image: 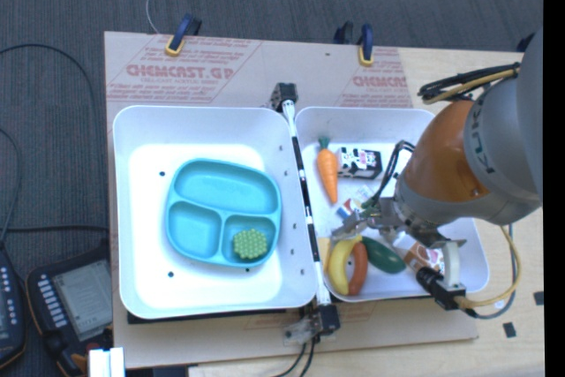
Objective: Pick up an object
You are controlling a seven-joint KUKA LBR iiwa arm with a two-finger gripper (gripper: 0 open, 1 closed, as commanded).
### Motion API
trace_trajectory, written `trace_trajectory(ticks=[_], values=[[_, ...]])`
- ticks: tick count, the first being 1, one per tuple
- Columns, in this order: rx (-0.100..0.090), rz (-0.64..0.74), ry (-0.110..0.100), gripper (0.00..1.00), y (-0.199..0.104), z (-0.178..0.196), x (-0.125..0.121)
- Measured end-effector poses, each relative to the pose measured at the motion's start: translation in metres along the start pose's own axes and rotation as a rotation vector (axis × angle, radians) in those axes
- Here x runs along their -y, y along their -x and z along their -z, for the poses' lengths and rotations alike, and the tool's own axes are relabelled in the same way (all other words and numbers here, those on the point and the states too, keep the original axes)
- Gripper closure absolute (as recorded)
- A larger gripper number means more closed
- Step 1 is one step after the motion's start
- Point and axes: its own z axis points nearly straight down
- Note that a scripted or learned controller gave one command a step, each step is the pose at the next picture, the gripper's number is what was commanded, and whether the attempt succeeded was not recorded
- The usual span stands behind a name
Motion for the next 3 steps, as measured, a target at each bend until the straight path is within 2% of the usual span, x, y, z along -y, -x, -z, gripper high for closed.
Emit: trace_trajectory(ticks=[1,2,3], values=[[0.001,-0.001,0.004,1.0,0.0007,0.0107,-0.0015],[0.001,-0.001,0.004,0.0,0.0006,0.0106,-0.0013],[0.001,-0.001,0.004,1.0,0.0006,0.0201,-0.0018]])
